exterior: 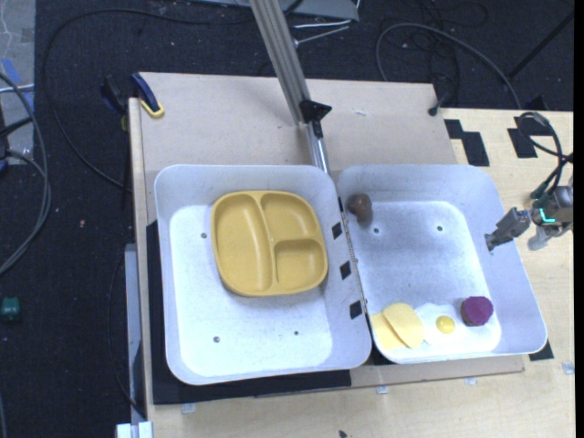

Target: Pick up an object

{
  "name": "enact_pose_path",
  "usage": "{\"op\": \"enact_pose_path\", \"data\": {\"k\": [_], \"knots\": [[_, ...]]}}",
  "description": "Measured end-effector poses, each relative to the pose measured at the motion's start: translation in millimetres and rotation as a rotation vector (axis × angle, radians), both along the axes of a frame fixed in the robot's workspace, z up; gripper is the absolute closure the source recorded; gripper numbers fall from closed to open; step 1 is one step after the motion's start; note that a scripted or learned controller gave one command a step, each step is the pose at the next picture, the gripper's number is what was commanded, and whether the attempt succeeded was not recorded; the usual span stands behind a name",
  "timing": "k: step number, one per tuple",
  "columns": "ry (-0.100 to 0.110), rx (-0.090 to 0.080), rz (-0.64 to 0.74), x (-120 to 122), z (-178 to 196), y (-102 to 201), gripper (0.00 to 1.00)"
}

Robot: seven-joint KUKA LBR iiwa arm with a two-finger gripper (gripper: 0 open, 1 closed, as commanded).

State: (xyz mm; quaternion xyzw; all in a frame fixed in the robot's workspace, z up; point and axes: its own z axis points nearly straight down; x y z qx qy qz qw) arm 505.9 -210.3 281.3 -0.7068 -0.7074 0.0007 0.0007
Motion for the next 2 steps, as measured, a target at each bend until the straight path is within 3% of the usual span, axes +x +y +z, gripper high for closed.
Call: {"op": "enact_pose_path", "data": {"k": [1,2], "knots": [[-0.002,-0.001,0.0,1,1,0,0.0],[0.0,0.0,-0.001,0,-44,7,0.0]]}}
